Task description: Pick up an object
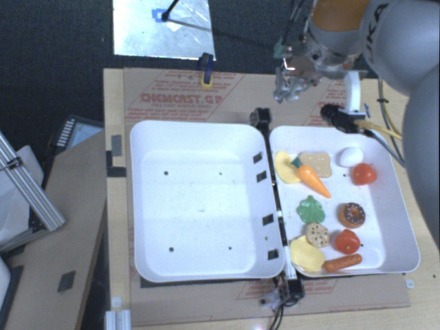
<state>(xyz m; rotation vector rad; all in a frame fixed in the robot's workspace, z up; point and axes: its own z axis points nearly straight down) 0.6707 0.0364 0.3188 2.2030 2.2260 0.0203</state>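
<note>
The arm [385, 26] runs off the top and right edges, so its upper links are cut away. The gripper [289, 88] is small and blurred, and the stand of its jaws cannot be told. The carrot [313, 179] overlaps the cracker [316, 162] and a yellow piece [285, 167], hiding part of each. The cookie [317, 235] covers the top of another yellow piece [306, 256].
</note>
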